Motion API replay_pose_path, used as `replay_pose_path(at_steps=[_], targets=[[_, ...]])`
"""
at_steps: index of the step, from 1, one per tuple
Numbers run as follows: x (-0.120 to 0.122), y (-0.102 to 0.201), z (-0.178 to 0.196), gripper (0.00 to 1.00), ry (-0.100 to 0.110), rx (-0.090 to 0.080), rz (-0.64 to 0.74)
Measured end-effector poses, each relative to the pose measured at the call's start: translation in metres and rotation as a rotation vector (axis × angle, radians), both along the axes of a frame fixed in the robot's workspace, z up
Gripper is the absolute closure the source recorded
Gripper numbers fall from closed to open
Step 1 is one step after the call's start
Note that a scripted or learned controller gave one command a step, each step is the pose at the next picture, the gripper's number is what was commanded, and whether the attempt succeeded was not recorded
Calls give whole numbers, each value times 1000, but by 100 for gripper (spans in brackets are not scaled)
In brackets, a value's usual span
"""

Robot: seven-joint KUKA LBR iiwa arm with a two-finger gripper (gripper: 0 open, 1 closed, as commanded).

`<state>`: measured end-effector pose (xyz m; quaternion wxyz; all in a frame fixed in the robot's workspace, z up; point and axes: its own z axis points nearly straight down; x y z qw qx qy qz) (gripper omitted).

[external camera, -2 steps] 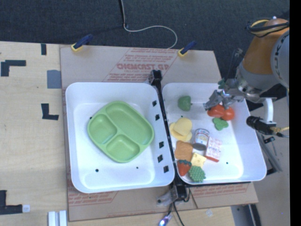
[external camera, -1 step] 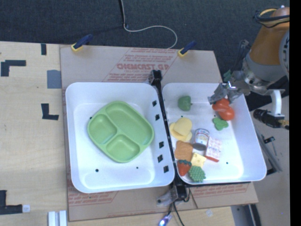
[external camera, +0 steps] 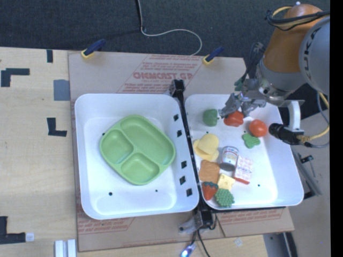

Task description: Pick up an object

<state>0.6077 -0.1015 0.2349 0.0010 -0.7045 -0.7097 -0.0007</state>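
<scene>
My gripper [external camera: 237,110] hangs over the back left part of the right bin [external camera: 284,191]. A small red piece [external camera: 233,120] sits right at its tip, and contact between the two is unclear. A green round piece [external camera: 210,116] lies just left of it. To the right lie a red tomato [external camera: 258,128] and a small green piece [external camera: 250,140]. Nearer the front are a yellow piece [external camera: 207,144], a small can [external camera: 229,157], a white and red packet [external camera: 244,167], a brown slice [external camera: 209,171], a strawberry [external camera: 209,189] and a bumpy green piece [external camera: 224,197].
The left bin [external camera: 91,197] holds a green divided plate [external camera: 138,149]. A black divider [external camera: 182,138] runs between the bins. The arm's orange band [external camera: 292,36] and grey wrist stand over the right bin's back right corner. A white cable [external camera: 161,33] lies behind the bins.
</scene>
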Motion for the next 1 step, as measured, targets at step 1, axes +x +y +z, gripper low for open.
replay_pose_path(at_steps=[1], targets=[[-3,63,-9,100,2,0,0]])
